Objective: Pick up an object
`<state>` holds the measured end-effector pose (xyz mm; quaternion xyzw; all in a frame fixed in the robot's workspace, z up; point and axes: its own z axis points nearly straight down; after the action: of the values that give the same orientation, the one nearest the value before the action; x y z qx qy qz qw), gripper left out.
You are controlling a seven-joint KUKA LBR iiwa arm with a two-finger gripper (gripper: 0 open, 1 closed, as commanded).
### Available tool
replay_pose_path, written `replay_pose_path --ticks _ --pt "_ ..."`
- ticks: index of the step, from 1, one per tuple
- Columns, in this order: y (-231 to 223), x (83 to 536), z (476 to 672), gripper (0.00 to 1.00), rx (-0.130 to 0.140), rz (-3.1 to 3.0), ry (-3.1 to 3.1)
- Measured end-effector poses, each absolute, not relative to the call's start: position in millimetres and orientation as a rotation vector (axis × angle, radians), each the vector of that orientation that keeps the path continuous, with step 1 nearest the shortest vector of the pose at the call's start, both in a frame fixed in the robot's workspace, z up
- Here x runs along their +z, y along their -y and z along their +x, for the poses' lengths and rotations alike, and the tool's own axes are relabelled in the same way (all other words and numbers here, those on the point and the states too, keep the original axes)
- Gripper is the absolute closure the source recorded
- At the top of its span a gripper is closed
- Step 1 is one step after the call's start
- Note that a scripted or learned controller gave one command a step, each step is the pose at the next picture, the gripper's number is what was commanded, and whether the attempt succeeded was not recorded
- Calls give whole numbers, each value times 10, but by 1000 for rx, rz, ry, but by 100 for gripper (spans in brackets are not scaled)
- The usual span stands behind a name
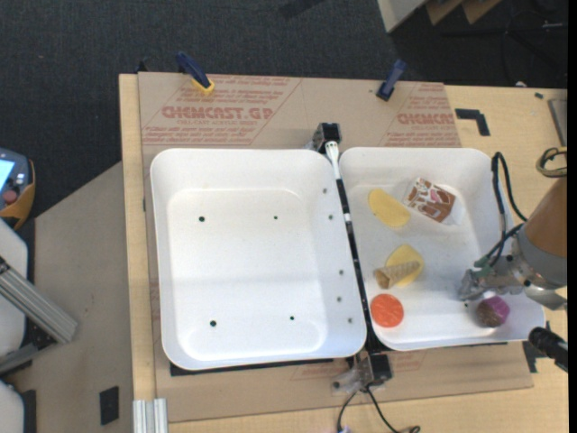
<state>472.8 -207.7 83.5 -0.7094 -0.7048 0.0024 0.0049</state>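
One gripper [484,289], grip unclear, hangs just above a round purple object [493,311] in the smooth right bin [433,161].

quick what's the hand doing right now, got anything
Hand: low in the right bin, just beside the purple object; whether it grips anything cannot be told from this view.

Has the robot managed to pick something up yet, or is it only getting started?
Not yet, it seems. Done: the gripper has reached into the right bin, low at its near right corner. In hand: it sits right beside a purple object, which looks to rest on the bin floor. Left: closing on it and lifting. The yellow piece, wedge, orange disc and wrapped snack lie apart.
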Motion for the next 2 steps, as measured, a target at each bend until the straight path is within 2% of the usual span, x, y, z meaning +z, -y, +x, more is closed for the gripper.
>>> replay_pose_path --ticks 1,2 --pt "2170 998 5630 100 -5 -2223 2233" --pt "1765 2940 5394 100 -16 -2228 2238"
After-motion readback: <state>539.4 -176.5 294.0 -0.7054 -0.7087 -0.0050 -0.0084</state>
